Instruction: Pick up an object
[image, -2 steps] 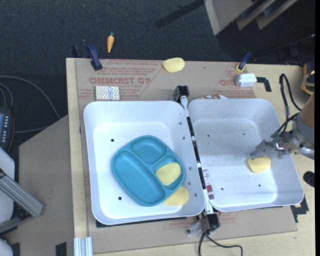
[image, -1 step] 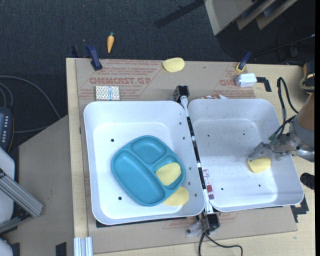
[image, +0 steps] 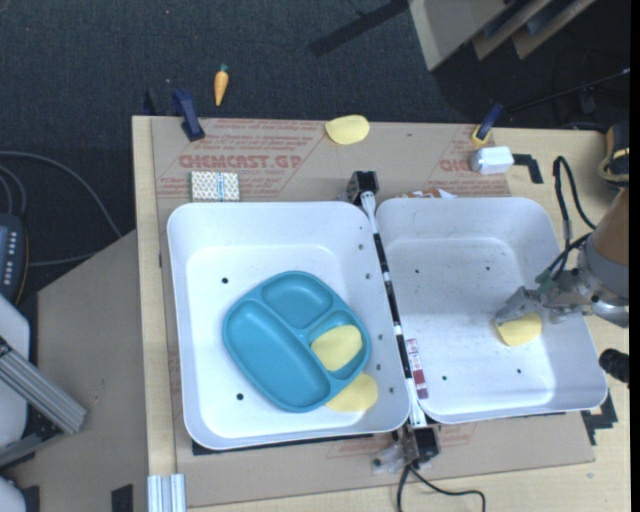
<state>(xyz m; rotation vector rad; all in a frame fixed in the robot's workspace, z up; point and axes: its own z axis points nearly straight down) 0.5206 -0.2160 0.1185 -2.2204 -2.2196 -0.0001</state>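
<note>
White plastic makes both bins. The left bin (image: 200, 250) holds a blue tray (image: 285, 340) with little parts. A yellow piece (image: 338, 345) sits in one part of the tray. Another yellow piece (image: 354, 395) lies just beside the tray, on the bin floor. The right bin (image: 450, 240) holds a yellow lump (image: 520, 331) near its right wall. The tool (image: 535, 305) is right above that lump, touching it. I cannot tell if the tool is pinching it. One more yellow lump (image: 347, 129) lies on the tabletop (image: 260, 150) behind the bins.
</note>
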